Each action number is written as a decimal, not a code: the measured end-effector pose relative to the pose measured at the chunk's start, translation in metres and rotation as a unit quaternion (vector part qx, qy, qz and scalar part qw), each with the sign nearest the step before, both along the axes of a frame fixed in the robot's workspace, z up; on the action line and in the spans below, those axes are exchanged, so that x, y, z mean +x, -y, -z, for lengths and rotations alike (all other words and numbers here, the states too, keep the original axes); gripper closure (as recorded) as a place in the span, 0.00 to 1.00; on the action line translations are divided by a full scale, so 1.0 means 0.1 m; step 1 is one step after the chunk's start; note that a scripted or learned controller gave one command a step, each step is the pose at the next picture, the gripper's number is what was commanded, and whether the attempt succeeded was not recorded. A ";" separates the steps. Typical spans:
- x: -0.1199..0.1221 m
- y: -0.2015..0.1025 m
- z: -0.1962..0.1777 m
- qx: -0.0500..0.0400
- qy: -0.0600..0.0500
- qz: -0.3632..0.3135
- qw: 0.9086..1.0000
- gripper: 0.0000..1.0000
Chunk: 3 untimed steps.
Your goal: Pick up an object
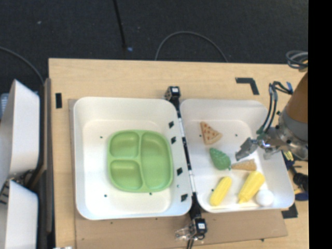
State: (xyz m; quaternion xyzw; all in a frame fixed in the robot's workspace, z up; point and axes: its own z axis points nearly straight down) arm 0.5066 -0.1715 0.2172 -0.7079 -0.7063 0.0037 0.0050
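Note:
The right bin [228,110] holds a pizza slice [210,133], a green leafy piece [220,159], a tan wedge [245,165], two yellow corn cobs [221,190] [251,186] and a white ball [265,197]. My gripper [248,149] reaches in from the right, low over the bin, just above the tan wedge and to the right of the green piece. Nothing shows between its fingers.
The left bin [88,118] holds a green divided plate [140,160]. A black clip strip [181,149] joins the two bins. Cables [275,95] hang by the arm at the right edge. A white box [21,128] stands left of the bench.

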 end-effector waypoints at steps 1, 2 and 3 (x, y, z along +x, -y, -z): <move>0.03 0.00 -0.07 -0.001 0.007 -0.002 1.000 0.00; 0.01 0.02 0.35 -0.001 0.005 -0.001 1.000 0.00; 0.01 0.02 0.99 -0.001 0.005 -0.001 1.000 0.00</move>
